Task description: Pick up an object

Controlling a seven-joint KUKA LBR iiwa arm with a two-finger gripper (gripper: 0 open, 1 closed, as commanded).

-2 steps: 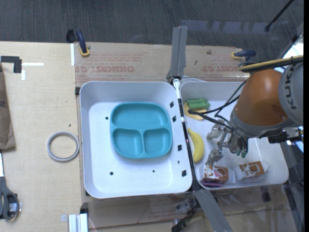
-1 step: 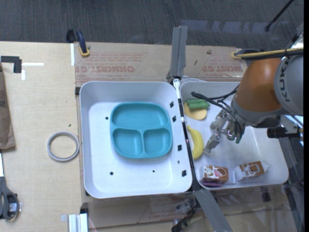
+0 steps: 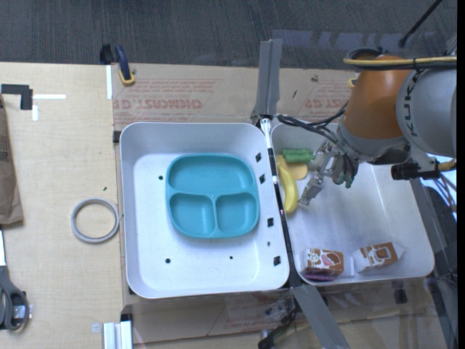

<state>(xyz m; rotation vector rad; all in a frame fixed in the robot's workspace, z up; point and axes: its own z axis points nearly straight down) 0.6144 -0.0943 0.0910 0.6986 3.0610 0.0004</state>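
Observation:
My gripper (image 3: pixel 322 177) hangs over the back left part of the right bin (image 3: pixel 407 224), its fingers (image 3: pixel 314 187) open and nothing between them. Just left of the fingertips a yellow banana (image 3: pixel 288 186) lies along the bin's left wall. A green object (image 3: pixel 296 155) sits behind the banana, near the back wall. Two small brown-and-white packets (image 3: pixel 324 260) (image 3: pixel 378 255) rest at the front of the right bin.
The left bin (image 3: pixel 138 217) holds a teal divided plate (image 3: pixel 213 195). A roll of tape (image 3: pixel 95 219) lies on the wooden bench to the left. A grey divider post (image 3: pixel 268 78) stands between the bins at the back.

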